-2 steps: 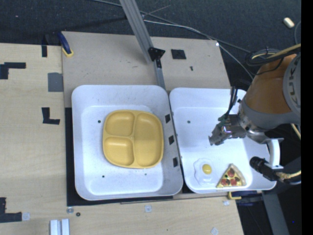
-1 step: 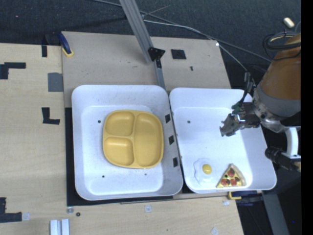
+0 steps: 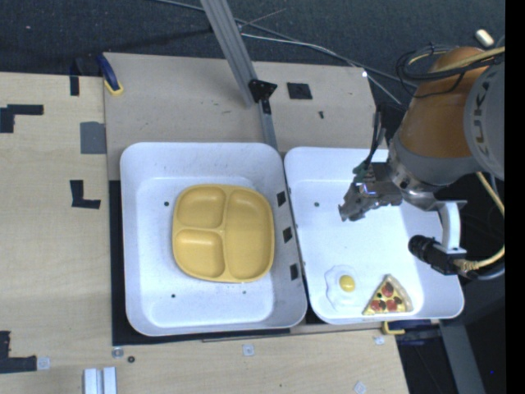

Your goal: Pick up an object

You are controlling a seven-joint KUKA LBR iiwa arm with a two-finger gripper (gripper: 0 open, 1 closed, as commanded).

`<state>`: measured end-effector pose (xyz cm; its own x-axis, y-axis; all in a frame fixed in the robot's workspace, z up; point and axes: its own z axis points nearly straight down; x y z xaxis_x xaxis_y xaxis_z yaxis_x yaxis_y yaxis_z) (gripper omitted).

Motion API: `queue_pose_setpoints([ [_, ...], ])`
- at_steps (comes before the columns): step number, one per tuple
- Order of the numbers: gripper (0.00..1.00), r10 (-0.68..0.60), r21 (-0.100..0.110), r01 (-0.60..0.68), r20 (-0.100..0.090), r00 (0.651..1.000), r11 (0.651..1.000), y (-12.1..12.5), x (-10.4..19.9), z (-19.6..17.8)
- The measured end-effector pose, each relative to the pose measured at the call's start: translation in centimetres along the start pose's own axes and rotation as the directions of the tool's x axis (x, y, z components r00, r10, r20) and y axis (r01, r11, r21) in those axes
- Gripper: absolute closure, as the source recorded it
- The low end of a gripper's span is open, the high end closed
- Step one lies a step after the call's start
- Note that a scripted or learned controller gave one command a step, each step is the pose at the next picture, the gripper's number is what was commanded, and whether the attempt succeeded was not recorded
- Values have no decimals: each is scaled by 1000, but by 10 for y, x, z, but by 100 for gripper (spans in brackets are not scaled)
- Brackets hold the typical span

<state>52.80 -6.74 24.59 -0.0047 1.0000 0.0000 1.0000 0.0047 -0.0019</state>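
Two shallow white plastic bins sit side by side on a tan bench [image 3: 197, 97].

The left white bin [image 3: 148, 302] holds one thing: a yellow plastic plate with three sections [image 3: 223, 233]. The plate lies flat in the middle of that bin. It has two parts on its left side and one long part on its right side.

The right white bin [image 3: 320, 179] holds two small toy foods. One is a toy fried egg, white with a round yellow middle [image 3: 341, 286]. The other is a toy pizza slice, a triangle with a tan crust and red and yellow dots on top [image 3: 387, 297]. Both lie flat at the near edge of the right bin. The egg is on the left and the pizza slice is just beside it on the right, with a small gap between them.

The grey arm with the orange band [image 3: 443, 113] reaches in from the right. Its dark two-finger gripper [image 3: 353, 208] hangs over the middle of the right bin, pointing down and to the left. I cannot tell how it is set. Nothing can be seen in it.

The egg lies nearer than the gripper, almost straight under it in the view, and apart from it. The pizza slice lies nearer and to the right. The yellow plate is well apart, off to the left in the other bin.
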Motion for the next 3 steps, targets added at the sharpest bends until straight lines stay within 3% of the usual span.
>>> queue_pose_setpoints([
  [1, 100, 0, 0, 0, 0, 1000, 1000, 19, 39, 4],
  [3, 100, -3, -1, 3, -1, 1000, 1000, 53, 155, 11],
])
